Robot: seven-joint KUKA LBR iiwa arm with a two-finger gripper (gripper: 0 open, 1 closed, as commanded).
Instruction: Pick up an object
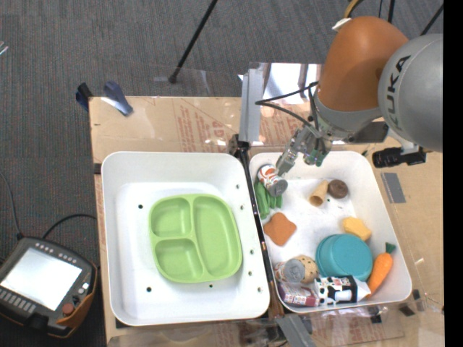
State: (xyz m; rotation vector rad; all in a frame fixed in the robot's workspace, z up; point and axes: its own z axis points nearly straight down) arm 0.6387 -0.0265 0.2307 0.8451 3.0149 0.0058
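1. At the far left corner of the right bin (382, 194), a small can (273, 180) with a red-and-white label lies tilted, its grey lid end facing near-right. It rests against the bin's left wall, just beyond the green pods (263, 199).
2. The gripper (288, 160) hangs directly over the can, slanting down toward the left. One finger (284, 162) reaches to the can's upper edge. Whether the jaws are spread or pinching the can cannot be told at this angle.
3. The arm enters from the right; its orange band (362, 60) sits above the grey wrist, over the far edge of the right bin.
4. Other contents of the right bin: an orange wedge-shaped piece (279, 228) just nearer than the pods; a tan cone (319, 192) and a brown round piece (338, 189) side by side at centre-far; a yellow piece (357, 228) to the right; a teal bowl (344, 257) nearer than it; a carrot (381, 267) at the bowl's right.
5. Along the near wall: a cookie-like piece (307, 266) with a grey disc (294, 270) touching it, and a cow-patterned carton (340, 289) lying on its side.
6. The left bin (130, 194) holds a green divided plate (195, 237), roughly central.
7. A handheld pendant (43, 284) lies on the floor, near left.
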